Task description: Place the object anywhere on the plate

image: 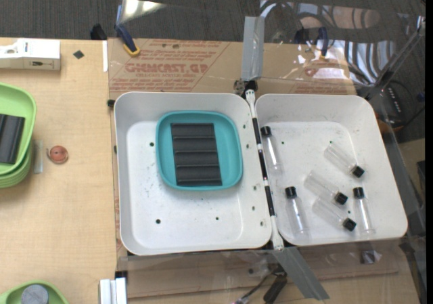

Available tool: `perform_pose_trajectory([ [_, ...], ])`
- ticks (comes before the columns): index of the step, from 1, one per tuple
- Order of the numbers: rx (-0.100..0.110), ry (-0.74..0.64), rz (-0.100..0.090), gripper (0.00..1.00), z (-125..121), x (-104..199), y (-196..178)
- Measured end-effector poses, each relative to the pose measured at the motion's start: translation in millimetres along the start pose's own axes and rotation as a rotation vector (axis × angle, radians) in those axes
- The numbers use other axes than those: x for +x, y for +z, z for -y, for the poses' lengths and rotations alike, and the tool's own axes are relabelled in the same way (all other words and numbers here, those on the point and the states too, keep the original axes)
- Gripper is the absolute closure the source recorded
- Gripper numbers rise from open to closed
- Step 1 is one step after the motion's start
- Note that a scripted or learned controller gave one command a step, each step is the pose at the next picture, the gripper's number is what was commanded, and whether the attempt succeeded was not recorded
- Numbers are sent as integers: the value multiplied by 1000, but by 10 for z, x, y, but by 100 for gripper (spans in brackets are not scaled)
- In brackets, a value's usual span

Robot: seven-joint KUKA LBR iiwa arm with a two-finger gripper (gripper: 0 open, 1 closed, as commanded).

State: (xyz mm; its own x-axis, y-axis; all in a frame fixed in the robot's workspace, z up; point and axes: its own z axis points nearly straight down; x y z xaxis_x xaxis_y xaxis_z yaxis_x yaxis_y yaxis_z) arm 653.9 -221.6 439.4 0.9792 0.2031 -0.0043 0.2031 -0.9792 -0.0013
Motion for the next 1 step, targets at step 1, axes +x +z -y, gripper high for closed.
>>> perform_pose_trajectory([
  [1,0,-10,2,0,7,-17,2],
])
